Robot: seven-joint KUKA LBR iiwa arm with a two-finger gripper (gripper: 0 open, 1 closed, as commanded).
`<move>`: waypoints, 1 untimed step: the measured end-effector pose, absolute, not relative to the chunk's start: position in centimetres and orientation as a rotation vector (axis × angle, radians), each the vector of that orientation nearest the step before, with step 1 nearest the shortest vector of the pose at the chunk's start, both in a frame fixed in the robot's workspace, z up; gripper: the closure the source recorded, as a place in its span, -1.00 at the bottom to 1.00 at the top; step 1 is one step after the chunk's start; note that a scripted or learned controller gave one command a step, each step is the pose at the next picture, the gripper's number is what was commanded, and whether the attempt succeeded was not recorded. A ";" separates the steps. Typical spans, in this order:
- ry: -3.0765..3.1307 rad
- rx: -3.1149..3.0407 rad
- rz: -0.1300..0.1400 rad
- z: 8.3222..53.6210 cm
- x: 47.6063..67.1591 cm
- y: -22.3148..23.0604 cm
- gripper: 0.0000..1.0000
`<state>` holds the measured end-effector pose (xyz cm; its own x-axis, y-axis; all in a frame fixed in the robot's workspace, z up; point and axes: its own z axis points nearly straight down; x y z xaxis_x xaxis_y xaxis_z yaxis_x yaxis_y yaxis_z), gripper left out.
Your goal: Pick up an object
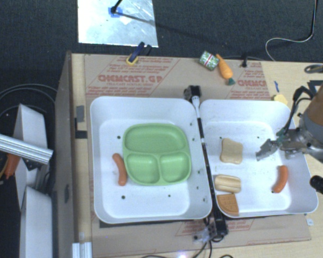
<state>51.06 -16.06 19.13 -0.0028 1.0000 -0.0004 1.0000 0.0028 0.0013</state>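
Hovering over the right bin (258, 117), fingers (264, 150) look released, gripping nothing; bread slice (231, 150) sits just left of them, sausage (280, 178) below-right, long axis near-vertical.

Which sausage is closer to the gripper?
The sausage in the right bin, lying just below the gripper. The other sausage lies in the left bin, left of the green tray.

Dark carpet floor (32, 31) surrounds the cardboard-topped bench (167, 77); a shiny silver sheet (118, 15) lies beyond its far edge.
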 end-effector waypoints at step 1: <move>2.224 2.217 0.002 9.6 58.6 -13.2 -1.00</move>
